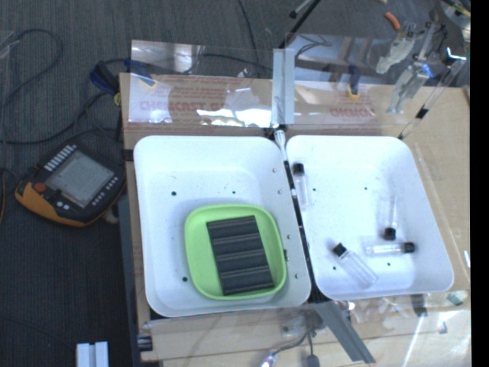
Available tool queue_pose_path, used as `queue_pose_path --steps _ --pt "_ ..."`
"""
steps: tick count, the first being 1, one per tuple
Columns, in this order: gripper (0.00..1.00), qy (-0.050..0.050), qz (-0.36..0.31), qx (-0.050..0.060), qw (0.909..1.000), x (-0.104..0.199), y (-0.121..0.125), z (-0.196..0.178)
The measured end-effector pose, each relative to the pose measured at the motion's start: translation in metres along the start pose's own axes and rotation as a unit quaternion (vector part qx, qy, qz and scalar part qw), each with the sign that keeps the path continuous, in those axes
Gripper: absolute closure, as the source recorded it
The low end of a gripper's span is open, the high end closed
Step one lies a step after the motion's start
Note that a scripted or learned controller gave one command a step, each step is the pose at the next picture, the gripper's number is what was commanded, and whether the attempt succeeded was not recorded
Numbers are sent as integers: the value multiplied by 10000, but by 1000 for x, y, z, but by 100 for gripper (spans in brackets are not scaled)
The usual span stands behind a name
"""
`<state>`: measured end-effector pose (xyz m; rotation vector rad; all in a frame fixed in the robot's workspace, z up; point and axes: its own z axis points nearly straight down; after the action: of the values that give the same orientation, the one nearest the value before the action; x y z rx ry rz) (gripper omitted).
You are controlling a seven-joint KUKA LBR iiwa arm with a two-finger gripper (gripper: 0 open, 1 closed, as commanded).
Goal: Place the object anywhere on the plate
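Observation:
A light green, rounded-square plate (pixel 196 260) lies in the front half of the left bin (pixel 157 182). On it rests a dark grey ribbed rectangular block (pixel 240 254), covering most of the plate's middle. Several clear vials with black caps lie in the right bin (pixel 344 159). One vial (pixel 302 186) lies against that bin's left wall. Another vial (pixel 388 216) and a third vial (pixel 386 247) lie near its right side. A further vial (pixel 353 264) lies at the front.
A clear acrylic panel (pixel 206 90) and a metal post (pixel 282 90) stand behind the bins. A teach pendant (pixel 72 183) lies on the dark floor to the left. Cables and fixtures (pixel 412 52) crowd the back right corner.

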<state>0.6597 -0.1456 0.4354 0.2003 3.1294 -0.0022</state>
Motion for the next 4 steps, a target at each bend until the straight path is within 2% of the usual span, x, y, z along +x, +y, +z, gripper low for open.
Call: queue_pose_path --steps 1,2,3,4 --pt "0 0 -807 -2 9967 -3 20 0" --pt "0 -2 -1870 -5 9824 -9 6 0" --pt "0 -1 -2863 -8 9582 -11 -7 0" --pt "0 4 -3606 -14 9327 -6 31 17"
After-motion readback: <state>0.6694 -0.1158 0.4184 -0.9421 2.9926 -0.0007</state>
